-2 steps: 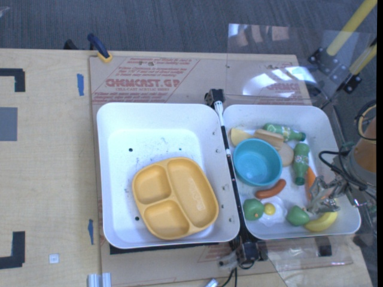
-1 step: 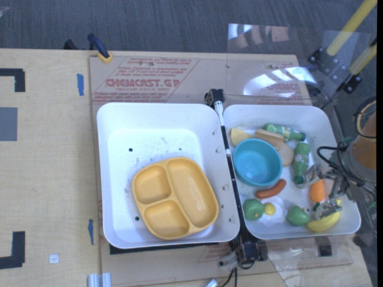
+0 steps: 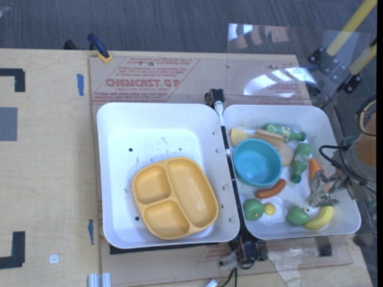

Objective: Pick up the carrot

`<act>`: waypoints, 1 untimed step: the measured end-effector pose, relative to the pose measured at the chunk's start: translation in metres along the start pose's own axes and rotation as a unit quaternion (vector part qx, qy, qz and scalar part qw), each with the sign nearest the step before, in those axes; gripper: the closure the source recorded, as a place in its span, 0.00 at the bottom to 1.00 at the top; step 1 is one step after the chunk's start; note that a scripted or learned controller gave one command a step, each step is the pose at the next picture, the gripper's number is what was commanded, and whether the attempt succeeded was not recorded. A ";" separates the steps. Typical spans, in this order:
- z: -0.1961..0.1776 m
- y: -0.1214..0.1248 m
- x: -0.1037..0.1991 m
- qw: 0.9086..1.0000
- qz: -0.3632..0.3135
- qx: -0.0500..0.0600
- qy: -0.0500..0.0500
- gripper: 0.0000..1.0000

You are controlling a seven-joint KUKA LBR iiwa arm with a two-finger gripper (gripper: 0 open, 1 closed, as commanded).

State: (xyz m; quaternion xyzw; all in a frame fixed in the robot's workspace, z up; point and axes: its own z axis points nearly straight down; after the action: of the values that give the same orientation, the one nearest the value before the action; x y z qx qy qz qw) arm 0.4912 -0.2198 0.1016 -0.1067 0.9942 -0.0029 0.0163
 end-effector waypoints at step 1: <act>0.012 -0.002 -0.006 0.964 -0.267 -0.006 0.007 1.00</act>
State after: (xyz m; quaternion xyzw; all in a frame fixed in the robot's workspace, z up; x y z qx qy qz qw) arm 0.4978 -0.2204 0.0901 -0.3686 0.9295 -0.0017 0.0075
